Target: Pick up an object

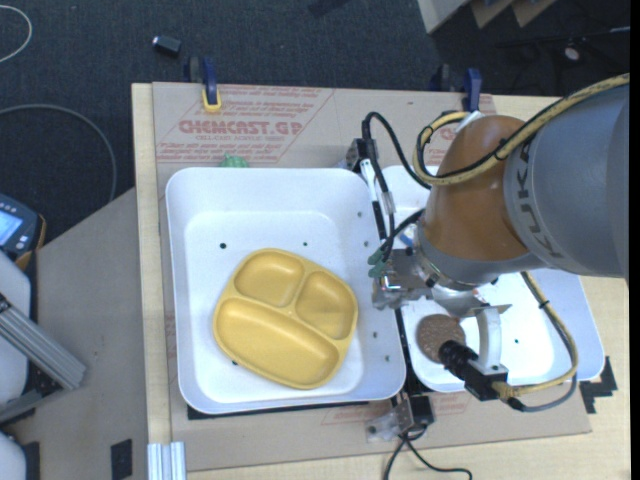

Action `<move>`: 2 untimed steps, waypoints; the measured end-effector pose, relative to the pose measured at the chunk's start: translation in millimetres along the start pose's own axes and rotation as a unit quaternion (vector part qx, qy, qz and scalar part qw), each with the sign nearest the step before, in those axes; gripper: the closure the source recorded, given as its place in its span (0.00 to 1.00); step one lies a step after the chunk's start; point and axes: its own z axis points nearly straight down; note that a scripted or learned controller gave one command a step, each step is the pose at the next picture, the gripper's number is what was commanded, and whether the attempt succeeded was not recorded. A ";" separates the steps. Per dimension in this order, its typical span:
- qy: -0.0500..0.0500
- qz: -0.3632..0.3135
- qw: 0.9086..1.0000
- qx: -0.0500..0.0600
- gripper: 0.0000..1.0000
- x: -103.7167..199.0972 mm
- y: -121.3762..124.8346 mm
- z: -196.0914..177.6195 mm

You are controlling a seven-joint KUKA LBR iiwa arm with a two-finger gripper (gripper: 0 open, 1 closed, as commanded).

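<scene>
Risk: the arm [480, 203] hangs low over the dividing wall between the bins; a descent here could strike that rim instead of an object.
Gripper [392, 280]: state cannot be told.
Yellow tray [285, 316]: flat in left bin [190, 268], long axis near-left to far-right.
Brown disc [436, 334]: right bin [585, 338], near side.

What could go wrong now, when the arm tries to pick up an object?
1. The arm covers most of the right bin, so what lies under it cannot be seen; a grasp there may close on nothing.
2. The brown disc lies flat, which may be hard to pinch.
3. The yellow tray in the left bin is wide and shallow; the gripper may slip off it.
</scene>
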 end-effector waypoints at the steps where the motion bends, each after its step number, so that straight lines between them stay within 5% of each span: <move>1: -0.006 0.013 1.000 -0.002 1.00 -114.2 8.3 -8.2; 2: -0.003 0.011 1.000 0.003 1.00 -160.6 -3.7 94.9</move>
